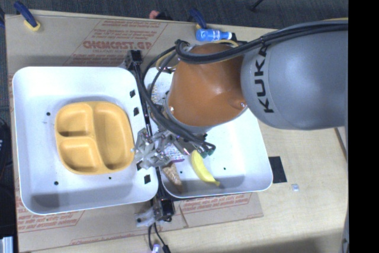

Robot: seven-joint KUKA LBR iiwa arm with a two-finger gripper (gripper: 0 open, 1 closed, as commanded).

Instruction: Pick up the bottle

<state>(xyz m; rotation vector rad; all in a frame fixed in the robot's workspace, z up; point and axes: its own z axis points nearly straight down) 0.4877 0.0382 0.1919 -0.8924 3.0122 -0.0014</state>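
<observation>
Jaw state cannot be told: the gripper [155,150] is a tangle of metal parts and cables at the near-left corner of the right bin [251,145], and what lies between its parts is not resolvable. It hangs low over the wall where the two bins meet, beneath the orange band [204,92] of the grey KUKA arm [302,77], which enters from the right and covers most of the right bin.

Bottle [212,35]: a blue-and-clear bottle, lying on its side at the far edge of the right bin, just behind the orange band and well apart from the gripper. Whether it rests inside the bin or on its rim cannot be told.

Banana [203,167]: yellow, lying near the front wall of the right bin, just right of the gripper. A small brownish object [172,173] lies beside it, directly below the gripper; its identity is unclear.

Left bin [29,127]: holds a yellow three-compartment tray [93,136], roughly centred, its right edge near the gripper.

Both bins sit on printed cardboard [112,38] spread over the bench [302,216].
</observation>
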